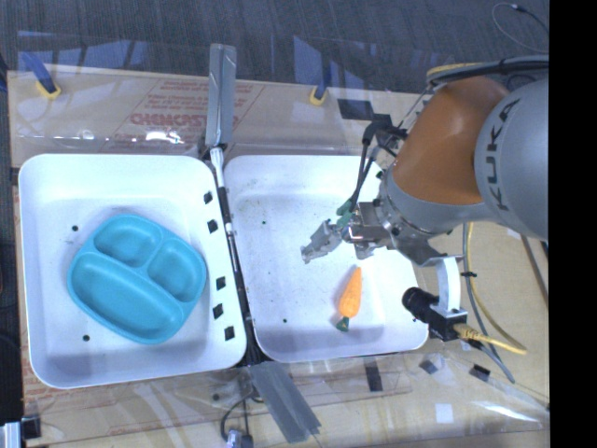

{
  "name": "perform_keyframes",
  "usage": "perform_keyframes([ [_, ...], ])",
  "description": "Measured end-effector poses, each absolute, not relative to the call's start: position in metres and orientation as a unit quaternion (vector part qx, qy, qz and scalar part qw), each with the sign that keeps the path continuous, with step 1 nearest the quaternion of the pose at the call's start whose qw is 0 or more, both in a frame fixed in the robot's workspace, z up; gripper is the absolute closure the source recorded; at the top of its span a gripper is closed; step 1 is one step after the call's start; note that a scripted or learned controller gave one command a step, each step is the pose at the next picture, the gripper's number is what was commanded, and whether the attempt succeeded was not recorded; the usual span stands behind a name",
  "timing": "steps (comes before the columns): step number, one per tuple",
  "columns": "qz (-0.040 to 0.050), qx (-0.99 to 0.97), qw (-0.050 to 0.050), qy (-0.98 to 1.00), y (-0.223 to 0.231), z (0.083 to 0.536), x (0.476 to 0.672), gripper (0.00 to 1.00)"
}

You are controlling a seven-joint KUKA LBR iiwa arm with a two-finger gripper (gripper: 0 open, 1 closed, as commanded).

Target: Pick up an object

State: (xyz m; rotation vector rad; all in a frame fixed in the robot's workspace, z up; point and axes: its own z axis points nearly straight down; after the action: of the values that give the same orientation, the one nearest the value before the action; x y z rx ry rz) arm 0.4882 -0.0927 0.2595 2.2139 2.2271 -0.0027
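Note:
An orange toy carrot (350,294) with a small green stem end lies in the right bin (280,334), near its front right. My gripper (317,244) hangs over the middle of that bin, just up and left of the carrot and apart from it. Its fingers point to the left and nothing shows between them. The grey arm with its orange band (448,147) comes in from the right and hides the bin's right wall.
A blue three-compartment plate (137,276) lies in the left bin (37,250). A grey metal divider (221,101) runs between the two bins. Cables (485,339) trail along the bench at the right, by the arm.

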Motion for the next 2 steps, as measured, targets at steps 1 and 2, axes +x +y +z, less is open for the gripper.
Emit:
perform_keyframes([
  [1, -0.002, 0.705, -0.002, 0.709, -0.185, 0.204, 0.476, 0.0],
  [2, -0.001, 0.704, -0.002, 0.71, -0.198, 0.09, 0.481, 0.0],
])
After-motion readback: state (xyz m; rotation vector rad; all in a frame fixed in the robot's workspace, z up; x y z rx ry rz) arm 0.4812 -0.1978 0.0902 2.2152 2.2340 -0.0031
